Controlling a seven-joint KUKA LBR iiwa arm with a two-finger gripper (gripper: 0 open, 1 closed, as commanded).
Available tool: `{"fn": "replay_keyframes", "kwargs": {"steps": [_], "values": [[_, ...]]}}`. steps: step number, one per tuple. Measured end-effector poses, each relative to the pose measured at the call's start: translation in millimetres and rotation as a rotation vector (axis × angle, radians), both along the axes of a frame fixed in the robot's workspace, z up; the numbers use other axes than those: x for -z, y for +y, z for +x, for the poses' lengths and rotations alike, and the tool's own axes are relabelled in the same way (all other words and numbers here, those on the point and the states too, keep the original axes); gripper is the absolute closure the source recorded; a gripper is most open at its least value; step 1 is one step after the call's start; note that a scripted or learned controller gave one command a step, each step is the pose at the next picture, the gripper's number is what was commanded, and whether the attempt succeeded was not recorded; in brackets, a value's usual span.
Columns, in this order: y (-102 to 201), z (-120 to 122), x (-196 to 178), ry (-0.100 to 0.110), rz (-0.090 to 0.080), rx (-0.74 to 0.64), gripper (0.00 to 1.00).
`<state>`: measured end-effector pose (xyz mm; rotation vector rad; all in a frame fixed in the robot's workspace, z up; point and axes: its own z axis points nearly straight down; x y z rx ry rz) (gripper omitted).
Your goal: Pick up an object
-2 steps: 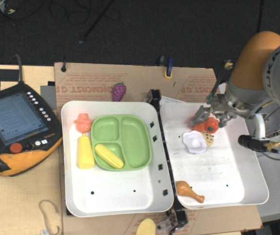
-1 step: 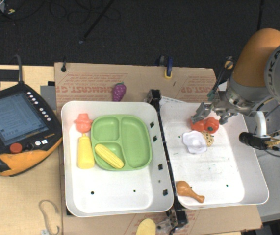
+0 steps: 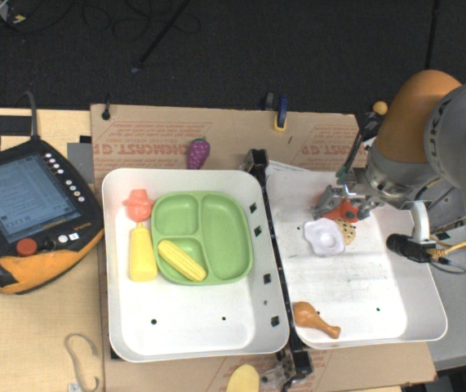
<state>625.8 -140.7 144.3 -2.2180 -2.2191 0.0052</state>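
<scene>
Camera view: pincer [image 3: 340, 202] low in right bin [image 3: 396, 317], fingers closed around red-orange toy [image 3: 347, 211], just beside white fried-egg piece [image 3: 324, 238]. Drumstick [image 3: 315, 318] near front edge. Left bin [image 3: 184, 333] holding green plate [image 3: 216, 243], corn [image 3: 182, 260].

We see two bins, the left bin [image 3: 126, 317] and the right bin [image 3: 396, 317], of smooth white plastic with a faint sheen. The green divided plate [image 3: 224, 251] looks like matt plastic, and the corn cob [image 3: 182, 260] and yellow bottle [image 3: 141, 254] seem glossy plastic. Beneath lies rough brown cardboard [image 3: 233, 133] with printed lettering. The arm's orange band [image 3: 416, 117] looks smooth, slightly shiny.
</scene>
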Motion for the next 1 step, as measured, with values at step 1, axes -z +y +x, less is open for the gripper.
{"fn": "replay_keyframes", "kwargs": {"steps": [1], "values": [[3.3,0.4,52.1,-0.003,0.001,-0.002,0.00]]}}
